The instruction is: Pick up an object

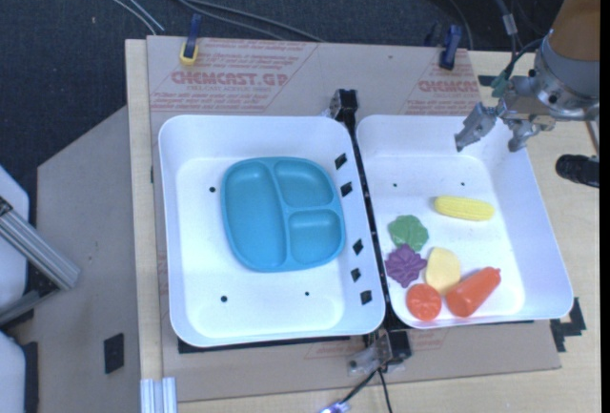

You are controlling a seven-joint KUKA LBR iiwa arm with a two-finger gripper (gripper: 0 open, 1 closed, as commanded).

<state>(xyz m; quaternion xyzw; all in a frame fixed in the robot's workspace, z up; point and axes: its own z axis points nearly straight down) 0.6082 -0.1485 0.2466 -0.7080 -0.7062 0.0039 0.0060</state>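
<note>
My gripper [495, 134] hangs open above the far right part of the right bin [534, 211], with nothing between its fingers. Below it in that bin lie a yellow corn cob [464, 208], a green broccoli piece [409, 231], a purple grape bunch [404, 264], a pale yellow fruit [442, 268], a red tomato [424, 303] and an orange carrot [474, 291]. The corn cob is the nearest to the gripper, a little in front and to the left of it.
The left bin [186, 239] holds a blue divided plate [283, 212]. A black divider with clips [351, 201] runs between the bins. Blue clamps [449, 48] and a yellow clamp [191, 46] hold the cardboard at the back edge. Cables lie on the floor behind.
</note>
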